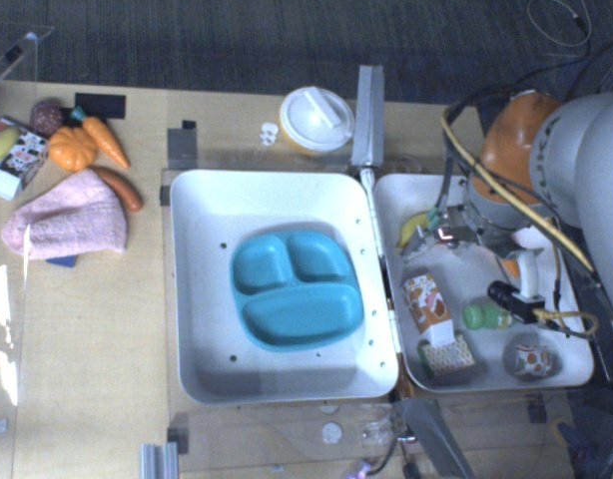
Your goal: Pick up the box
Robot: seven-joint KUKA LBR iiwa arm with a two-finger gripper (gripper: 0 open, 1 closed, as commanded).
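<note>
Gripper (448,234) and grey arm (576,158) reach in from the right, hanging over the upper part of the right white bin (391,203); we cannot tell whether the tool is open or closed, since cables and the wrist hide it. We see the orange band (511,138) just above the wrist.

We find the box (427,302), a small carton printed in brown and white, lying flat in the right bin near its left wall, below the gripper and apart from it. Just below the box sits a sponge-like block (447,355). To its right lie a green object (482,316) and a small round tin (531,357). A yellow object (414,228) rests near the gripper.

We see the left white bin (197,267) holding 1 blue divided tray (297,287) with 3 compartments. On the bench (87,367) at far left lie a pink cloth (67,218), toy carrots (97,143) and a white lidded bowl (316,118) above the bins.
</note>
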